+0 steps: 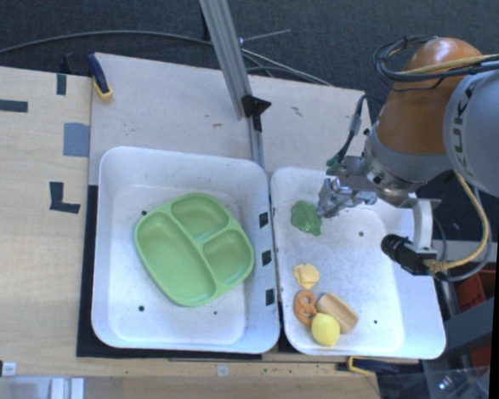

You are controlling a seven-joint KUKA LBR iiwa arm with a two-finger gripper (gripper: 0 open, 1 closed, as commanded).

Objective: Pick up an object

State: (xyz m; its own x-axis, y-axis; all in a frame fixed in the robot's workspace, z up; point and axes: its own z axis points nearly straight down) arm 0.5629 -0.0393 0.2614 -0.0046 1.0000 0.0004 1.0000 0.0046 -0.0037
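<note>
Gripper (330,198) was positioned low in rt bin (410,334), beside green piece (306,217), presumably for pickup; jaws' state couldn't be told.

Pincer (327,204) hangs beside green toy (306,217) in right bin (410,334).

2 white bins (111,227): the left one carries a light green divided tray (194,248); right of that tray lie a dark green lump (306,217), a yellow lemon (325,330) and tan, orange pieces (305,306).
</note>
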